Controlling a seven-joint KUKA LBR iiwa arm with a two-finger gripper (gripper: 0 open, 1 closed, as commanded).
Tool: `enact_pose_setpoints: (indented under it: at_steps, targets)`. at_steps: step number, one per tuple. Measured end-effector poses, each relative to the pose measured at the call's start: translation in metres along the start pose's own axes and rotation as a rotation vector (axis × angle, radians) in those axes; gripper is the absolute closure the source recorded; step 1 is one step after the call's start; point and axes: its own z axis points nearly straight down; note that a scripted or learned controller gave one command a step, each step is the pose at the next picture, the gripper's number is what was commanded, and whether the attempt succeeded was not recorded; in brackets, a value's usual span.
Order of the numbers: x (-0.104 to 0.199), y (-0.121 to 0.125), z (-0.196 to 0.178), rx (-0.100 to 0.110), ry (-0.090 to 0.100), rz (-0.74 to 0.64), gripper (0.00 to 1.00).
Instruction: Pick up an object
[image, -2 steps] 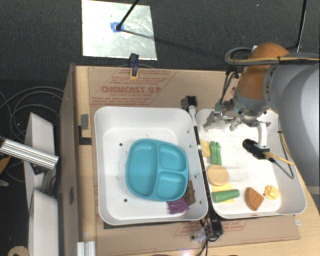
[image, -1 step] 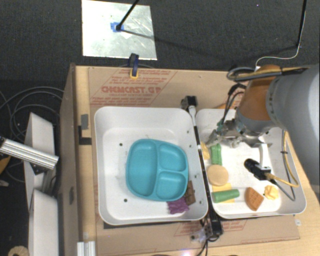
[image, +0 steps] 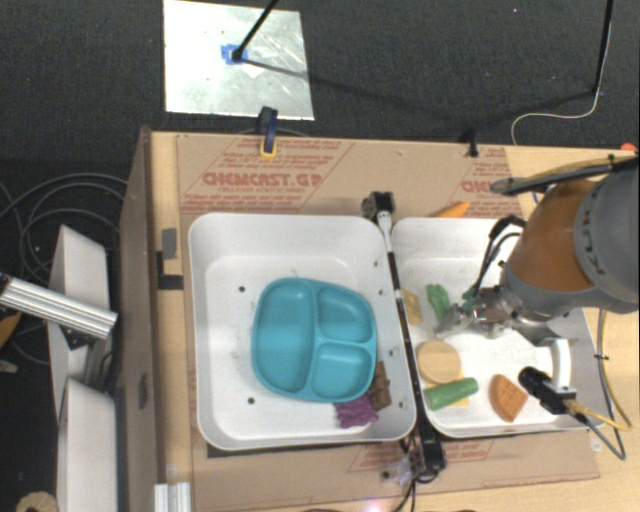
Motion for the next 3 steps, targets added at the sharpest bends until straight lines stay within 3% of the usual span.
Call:
enact_pose_setpoints:
  at_steps: [1,2,3]
  targets:
    - [-0.002,0.063,-0.002,-0.012,-0.002,-0.010,0.00]
    - [-0.002,0.062,-0.012,-0.011,0.000,-0.009,1.00]
    - [0.083,0.007,-0.106,-0.012,0.004,-0.015,1.00]
